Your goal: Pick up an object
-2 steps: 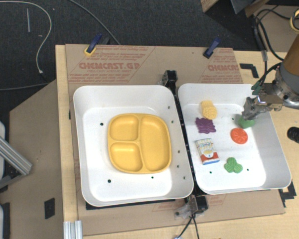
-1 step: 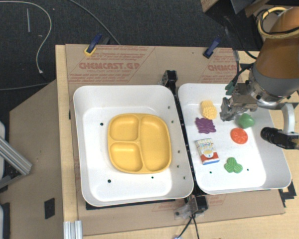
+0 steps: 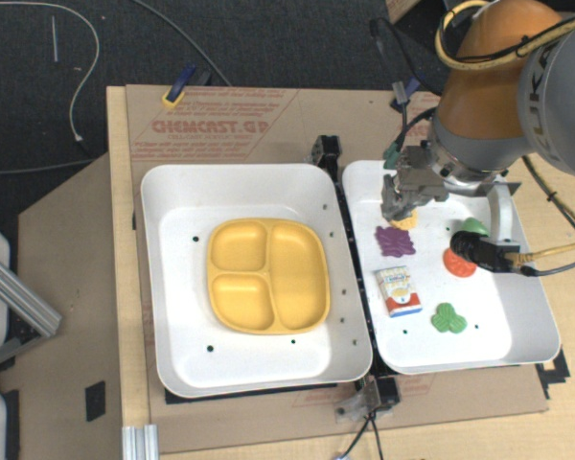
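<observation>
My gripper (image 3: 400, 207) hangs low over the back left part of the right bin (image 3: 527, 338), right above a small yellow piece (image 3: 405, 222) that peeks out under it. Just in front of it lies a purple grape bunch toy (image 3: 396, 242). Further forward lies a small white and red carton (image 3: 399, 290). A green clover-shaped toy (image 3: 448, 319) rests near the bin's front. A red round toy (image 3: 459, 263) and a green piece (image 3: 473, 226) lie to the right, partly behind a black cable fitting (image 3: 479, 249).
The left bin (image 3: 172, 353) holds a yellow divided plate (image 3: 268, 276) in its middle. The arm's orange band (image 3: 498, 56) and grey wrist loom over the right bin's back. Cables run across the dark floor beyond the bench.
</observation>
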`<action>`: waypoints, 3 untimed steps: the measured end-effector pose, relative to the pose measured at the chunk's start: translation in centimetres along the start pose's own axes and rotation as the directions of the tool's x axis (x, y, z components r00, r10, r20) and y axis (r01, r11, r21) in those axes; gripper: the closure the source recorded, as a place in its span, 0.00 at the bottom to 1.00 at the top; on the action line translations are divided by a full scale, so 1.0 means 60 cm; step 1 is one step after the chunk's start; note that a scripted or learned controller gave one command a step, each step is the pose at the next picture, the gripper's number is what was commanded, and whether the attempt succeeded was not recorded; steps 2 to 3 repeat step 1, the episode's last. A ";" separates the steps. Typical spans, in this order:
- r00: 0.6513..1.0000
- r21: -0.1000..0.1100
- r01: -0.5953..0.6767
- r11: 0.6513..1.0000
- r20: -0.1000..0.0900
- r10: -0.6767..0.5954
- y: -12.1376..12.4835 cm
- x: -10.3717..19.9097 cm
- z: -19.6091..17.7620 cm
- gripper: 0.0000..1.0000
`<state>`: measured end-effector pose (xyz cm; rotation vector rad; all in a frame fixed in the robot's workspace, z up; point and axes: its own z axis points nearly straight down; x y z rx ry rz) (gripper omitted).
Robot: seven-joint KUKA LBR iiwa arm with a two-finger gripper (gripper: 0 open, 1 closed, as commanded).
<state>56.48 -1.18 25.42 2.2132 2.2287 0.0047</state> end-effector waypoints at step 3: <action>1.000 0.000 -0.003 1.000 0.001 0.003 0.015 0.091 -0.001 1.00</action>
